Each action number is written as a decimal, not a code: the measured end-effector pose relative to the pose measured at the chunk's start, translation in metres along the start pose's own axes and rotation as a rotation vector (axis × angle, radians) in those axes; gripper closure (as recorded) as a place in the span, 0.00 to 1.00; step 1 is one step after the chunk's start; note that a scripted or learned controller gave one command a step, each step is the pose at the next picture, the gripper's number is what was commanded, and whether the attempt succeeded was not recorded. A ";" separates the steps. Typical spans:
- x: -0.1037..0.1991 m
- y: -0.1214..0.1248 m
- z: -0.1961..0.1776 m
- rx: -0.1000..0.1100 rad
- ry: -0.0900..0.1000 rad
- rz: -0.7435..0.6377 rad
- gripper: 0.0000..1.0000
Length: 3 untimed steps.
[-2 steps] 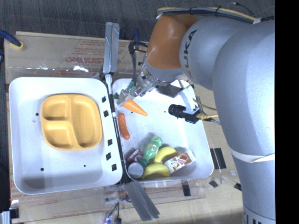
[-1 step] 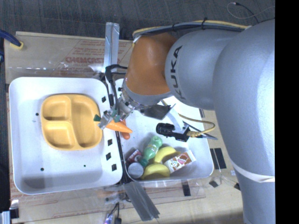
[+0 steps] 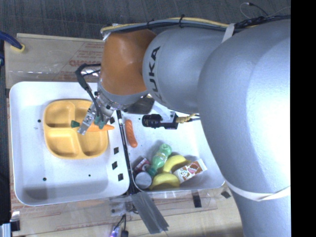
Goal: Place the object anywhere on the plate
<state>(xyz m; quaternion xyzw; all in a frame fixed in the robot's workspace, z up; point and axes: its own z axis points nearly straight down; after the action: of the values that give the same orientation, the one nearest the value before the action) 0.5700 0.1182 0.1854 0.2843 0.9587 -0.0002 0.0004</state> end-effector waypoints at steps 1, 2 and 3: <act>0.052 0.021 0.006 0.005 0.005 0.085 1.00; 0.051 0.022 0.006 0.004 0.003 0.085 0.00; -0.001 0.016 -0.092 -0.001 -0.002 -0.203 0.00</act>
<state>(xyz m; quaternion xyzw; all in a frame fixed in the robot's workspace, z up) 0.5798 0.1307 0.2774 0.1858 0.9826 -0.0002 0.0014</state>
